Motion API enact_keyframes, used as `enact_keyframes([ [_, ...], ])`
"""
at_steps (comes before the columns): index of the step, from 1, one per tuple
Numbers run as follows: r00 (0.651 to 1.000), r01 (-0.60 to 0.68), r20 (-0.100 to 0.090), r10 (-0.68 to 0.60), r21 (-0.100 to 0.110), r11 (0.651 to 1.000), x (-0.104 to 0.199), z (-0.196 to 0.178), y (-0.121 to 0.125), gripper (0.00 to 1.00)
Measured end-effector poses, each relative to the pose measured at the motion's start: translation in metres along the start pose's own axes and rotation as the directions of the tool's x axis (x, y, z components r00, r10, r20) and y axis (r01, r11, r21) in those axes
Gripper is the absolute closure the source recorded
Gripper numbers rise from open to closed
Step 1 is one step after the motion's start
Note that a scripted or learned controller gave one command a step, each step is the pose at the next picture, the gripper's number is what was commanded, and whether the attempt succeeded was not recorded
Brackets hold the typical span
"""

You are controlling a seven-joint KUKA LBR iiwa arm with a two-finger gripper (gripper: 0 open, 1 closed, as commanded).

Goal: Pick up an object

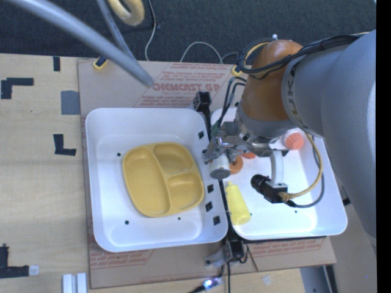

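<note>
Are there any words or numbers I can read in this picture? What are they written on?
"CHEMCAST", then letters that look like "G.P", in red print on the brown board under the white bins.
More red print runs above it and along the board's front edge, too small and blurred to read.
No numbers can be read.

Red printed lettering runs along the top strip of the brown cardboard sheet (183, 81) under the two bins; it seems to read "CHEMCAST G.P.", though the letters are small and partly blurred. Fainter red print shows on the sheet's lower strip, too small to read. No other text can be read anywhere.
</note>
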State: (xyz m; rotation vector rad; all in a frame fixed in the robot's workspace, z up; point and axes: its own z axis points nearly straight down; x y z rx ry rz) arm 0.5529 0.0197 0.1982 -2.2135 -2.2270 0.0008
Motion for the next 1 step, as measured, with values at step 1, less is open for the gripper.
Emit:
enact_keyframes([
  [1, 1.000, 0.002, -0.001, -0.002, 0.000, 1.000, 0.0552, -0.0047, 0.0022, 1.00],
])
